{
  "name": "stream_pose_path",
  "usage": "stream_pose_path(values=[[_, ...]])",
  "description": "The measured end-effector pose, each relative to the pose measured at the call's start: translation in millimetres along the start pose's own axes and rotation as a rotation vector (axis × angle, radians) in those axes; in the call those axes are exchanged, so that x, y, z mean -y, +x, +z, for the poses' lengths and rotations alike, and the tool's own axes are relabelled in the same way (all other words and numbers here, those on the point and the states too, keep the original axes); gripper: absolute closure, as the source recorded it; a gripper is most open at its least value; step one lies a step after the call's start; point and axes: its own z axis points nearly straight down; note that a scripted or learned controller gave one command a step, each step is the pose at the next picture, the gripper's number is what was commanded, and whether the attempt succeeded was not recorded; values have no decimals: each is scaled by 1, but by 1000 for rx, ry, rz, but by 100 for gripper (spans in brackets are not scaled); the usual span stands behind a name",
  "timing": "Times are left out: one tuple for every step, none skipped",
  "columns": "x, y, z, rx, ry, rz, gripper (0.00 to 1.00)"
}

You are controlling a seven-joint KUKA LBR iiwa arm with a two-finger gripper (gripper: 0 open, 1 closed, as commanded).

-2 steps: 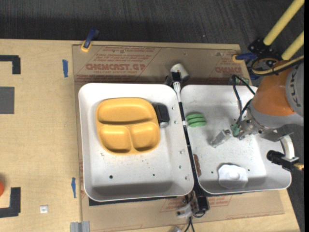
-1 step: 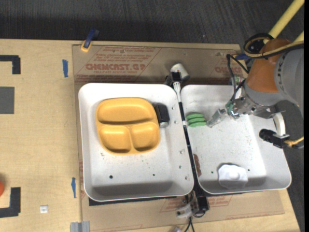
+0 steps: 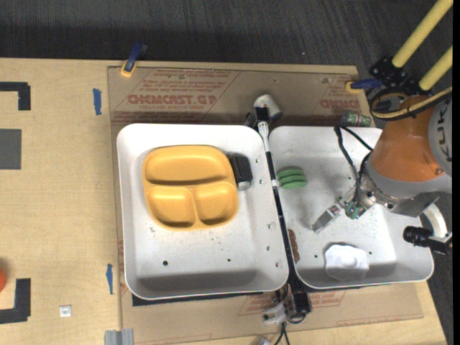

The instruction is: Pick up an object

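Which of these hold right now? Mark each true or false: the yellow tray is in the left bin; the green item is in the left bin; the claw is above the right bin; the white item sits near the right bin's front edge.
1. The yellow tray lies in the left bin. True.
2. The green item is in the left bin. False: it lies in the right bin.
3. The claw is above the right bin. True.
4. The white item sits near the right bin's front edge. True.
5. The claw is touching the green item. False: they are apart.

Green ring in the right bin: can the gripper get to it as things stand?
Probably yes. The green ring lies alone on the right bin's floor, and the gripper hangs just beside it with nothing between.
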Motion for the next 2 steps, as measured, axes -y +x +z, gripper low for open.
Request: stream_pose_path(values=[[-11, 7, -6, 3, -2, 174, 0], [38, 37, 14, 0, -1, 423, 0]])
